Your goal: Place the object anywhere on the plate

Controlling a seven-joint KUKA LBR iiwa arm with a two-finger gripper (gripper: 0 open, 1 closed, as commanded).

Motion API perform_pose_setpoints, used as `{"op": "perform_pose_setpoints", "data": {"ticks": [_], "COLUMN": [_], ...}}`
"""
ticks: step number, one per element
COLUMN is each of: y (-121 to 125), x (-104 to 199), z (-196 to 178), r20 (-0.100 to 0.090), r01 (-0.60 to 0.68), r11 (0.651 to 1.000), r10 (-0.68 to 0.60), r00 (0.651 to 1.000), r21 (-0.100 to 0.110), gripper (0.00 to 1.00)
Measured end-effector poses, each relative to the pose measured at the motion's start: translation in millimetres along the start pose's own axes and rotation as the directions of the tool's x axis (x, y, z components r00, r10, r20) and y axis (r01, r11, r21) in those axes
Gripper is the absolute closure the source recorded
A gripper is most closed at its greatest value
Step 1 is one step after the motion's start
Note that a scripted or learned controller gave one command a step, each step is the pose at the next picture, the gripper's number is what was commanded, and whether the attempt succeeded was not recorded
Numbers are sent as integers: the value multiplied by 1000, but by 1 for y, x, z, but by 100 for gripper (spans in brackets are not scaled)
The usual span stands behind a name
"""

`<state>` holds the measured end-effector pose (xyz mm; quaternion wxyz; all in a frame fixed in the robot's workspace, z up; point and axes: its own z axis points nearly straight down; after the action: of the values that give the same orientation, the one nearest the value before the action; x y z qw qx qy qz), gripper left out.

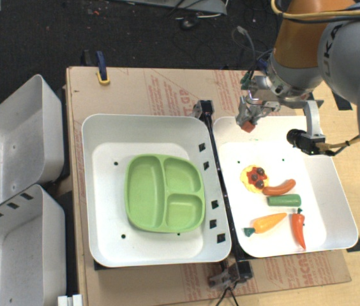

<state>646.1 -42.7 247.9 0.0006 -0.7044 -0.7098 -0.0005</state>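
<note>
Hand (249,121) hovers upper right of centre, pinching a small red object (249,126) above the right white bin's (333,171) far corner. Green sectioned plastic plate (165,193), left bin, awaits; carry and placement remain.

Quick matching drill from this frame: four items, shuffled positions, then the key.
Items:
1. green divided plastic plate
2. orange toy carrot
3. red toy chili pepper
4. small yellow toy pizza slice with dark toppings

Positions:
A. right bin, nearest its front right corner
B. left bin, centre
C. right bin, just above the sausage
D. right bin, front, left of the chili

Pairs: 1-B, 2-D, 3-A, 4-C
</note>
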Motion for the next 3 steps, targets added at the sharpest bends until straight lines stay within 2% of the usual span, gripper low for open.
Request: {"op": "perform_pose_setpoints", "data": {"ticks": [1, 2, 3], "y": [-12, -19, -18], "x": [58, 115, 177], "z": [-4, 11, 10], "r20": [0, 0, -1], "r01": [0, 0, 1], "r11": [1000, 1000, 1000], "r10": [0, 0, -1], "r00": [1000, 1000, 1000], "r21": [1, 2, -1], "gripper": [100, 100, 100]}}
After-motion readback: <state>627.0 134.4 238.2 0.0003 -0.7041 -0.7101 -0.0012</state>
